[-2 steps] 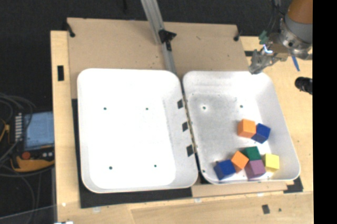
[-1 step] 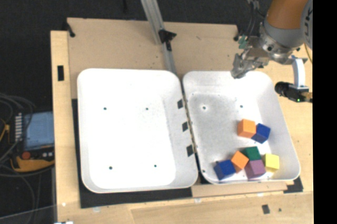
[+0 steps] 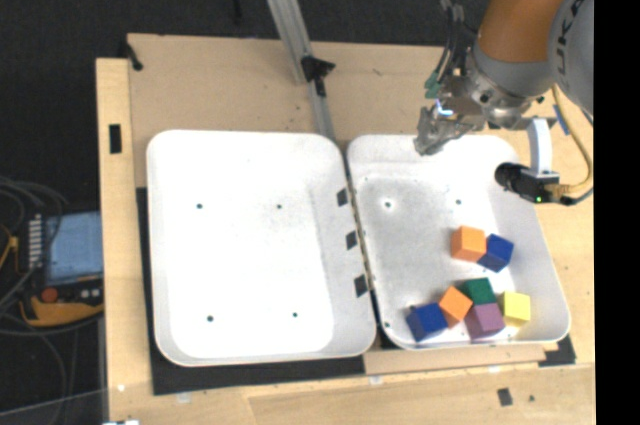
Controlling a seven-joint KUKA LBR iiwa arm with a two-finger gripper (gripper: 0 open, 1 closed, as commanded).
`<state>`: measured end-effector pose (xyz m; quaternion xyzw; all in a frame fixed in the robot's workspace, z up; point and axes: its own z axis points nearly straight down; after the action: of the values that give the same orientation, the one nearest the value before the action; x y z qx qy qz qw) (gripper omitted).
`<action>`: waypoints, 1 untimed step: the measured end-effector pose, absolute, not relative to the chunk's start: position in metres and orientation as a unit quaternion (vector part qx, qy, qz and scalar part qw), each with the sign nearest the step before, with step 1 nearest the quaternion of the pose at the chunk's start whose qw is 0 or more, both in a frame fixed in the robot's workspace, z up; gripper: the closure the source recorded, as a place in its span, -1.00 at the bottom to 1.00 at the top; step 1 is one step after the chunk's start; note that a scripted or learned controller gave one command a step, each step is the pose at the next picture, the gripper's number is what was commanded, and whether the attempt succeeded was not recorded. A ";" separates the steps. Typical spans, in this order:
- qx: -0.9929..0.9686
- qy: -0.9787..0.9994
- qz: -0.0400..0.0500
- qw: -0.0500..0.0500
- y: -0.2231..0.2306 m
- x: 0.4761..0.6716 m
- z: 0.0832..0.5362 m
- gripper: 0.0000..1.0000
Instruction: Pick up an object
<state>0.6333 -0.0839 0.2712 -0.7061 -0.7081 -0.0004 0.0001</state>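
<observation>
1. My gripper (image 3: pixel 432 138): hangs at the 12 o'clock edge of the right bin (image 3: pixel 400 233), above its rim. Nothing sits between the tips. Whether the jaws are spread or pressed together, I cannot tell; they are too small and blurred.
2. Right bin: holds all the blocks, gathered toward 5 o'clock, well apart from me.
3. Pair at 3 o'clock of the bin floor: orange cube (image 3: pixel 467 243) touching blue cube (image 3: pixel 496 252).
4. Cluster along the 6 o'clock wall: blue block (image 3: pixel 427 321), orange block (image 3: pixel 455 303), green block (image 3: pixel 480 290), purple block (image 3: pixel 485 320), yellow block (image 3: pixel 516 307), all packed close.
5. Left bin (image 3: pixel 250 243): white floor, a few dark dots.
6. Handling, my judgement: small, rigid, probably light blocks; flat faces should take a firm pinch without crushing, though smooth sides may slip if caught on a corner.
7. Suggested hold: the orange cube, across its two free opposite faces, since the packed cluster leaves little room for my tips.
</observation>
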 end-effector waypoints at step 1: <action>-0.705 -0.709 0.000 0.000 -0.040 0.619 0.257 1.00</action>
<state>0.6191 -0.0401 0.2570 -0.7055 -0.7088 0.0005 0.0001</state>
